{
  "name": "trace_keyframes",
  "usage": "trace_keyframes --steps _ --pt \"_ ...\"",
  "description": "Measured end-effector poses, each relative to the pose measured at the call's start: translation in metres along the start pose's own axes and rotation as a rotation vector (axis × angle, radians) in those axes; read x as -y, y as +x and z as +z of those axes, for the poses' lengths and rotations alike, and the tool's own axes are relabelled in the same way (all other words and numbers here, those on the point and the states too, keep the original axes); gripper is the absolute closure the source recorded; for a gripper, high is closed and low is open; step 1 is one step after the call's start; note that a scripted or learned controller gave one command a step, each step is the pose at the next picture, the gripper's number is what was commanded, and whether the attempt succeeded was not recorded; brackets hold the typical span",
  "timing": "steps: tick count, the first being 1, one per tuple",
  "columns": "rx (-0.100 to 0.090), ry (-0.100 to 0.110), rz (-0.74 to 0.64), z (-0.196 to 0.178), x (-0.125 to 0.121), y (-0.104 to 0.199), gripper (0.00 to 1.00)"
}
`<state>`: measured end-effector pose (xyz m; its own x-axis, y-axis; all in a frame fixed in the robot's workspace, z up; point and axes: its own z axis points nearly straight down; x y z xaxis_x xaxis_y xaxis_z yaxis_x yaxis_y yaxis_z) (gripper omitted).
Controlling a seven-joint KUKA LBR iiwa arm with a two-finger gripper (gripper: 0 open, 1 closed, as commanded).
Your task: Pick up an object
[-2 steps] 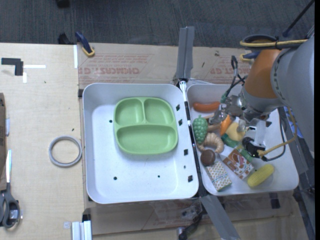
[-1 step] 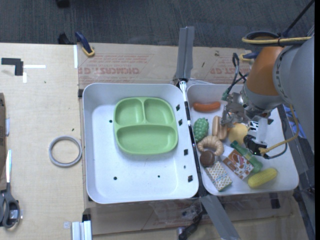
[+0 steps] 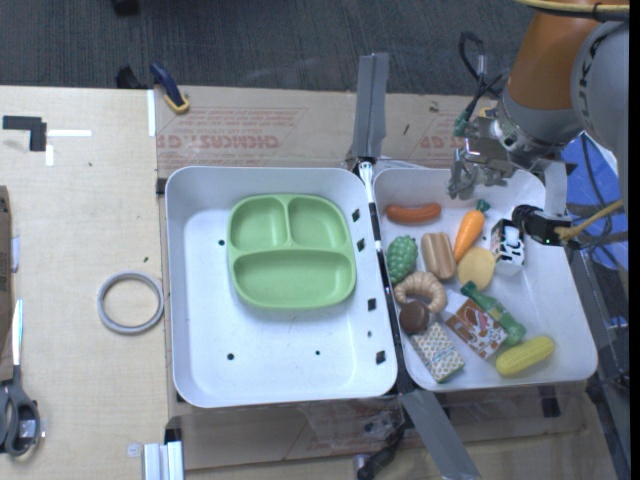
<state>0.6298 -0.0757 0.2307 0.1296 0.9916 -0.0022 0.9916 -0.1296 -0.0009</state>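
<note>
From the overhead camera I see the grey arm with its orange band reaching in over the far corner of the right shallow white bin (image 3: pixel 575 363). The hand (image 3: pixel 470 183) hangs above that bin's far rim, just past the red toy sausage (image 3: pixel 413 211). I cannot tell how the hand is set; nothing shows between its tips.

Taking the red sausage as my landmark: the orange toy carrot (image 3: pixel 468 234) lies just to its right and nearer me, almost under the hand. A tan bread-like toy (image 3: pixel 437 255) and a green bumpy toy vegetable (image 3: pixel 402 257) sit just nearer than the sausage. Right of the carrot is a black-and-white toy (image 3: pixel 508 245); below the carrot lies a pale yellow rounded toy (image 3: pixel 477 267). Nearer still are a beige ring-shaped pastry toy (image 3: pixel 420 290), a printed snack packet (image 3: pixel 477 329) and a yellow toy corn cob (image 3: pixel 524 356).

Left of the sausage, the left white bin (image 3: pixel 200 358) holds a light green divided plastic plate (image 3: pixel 291 249). Far left on the desk (image 3: pixel 70 228) lies a grey tape ring (image 3: pixel 130 301).
</note>
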Motion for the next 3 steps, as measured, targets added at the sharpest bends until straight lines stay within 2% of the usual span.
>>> trace_keyframes --steps 1,2,3 --pt "0.0 0.001 0.0 0.0 0.0 0.0 0.0" --pt "-0.001 0.002 -0.132 0.086 0.044 -0.056 0.0" --pt "-0.002 0.001 -0.221 0.14 0.129 -0.066 0.0"
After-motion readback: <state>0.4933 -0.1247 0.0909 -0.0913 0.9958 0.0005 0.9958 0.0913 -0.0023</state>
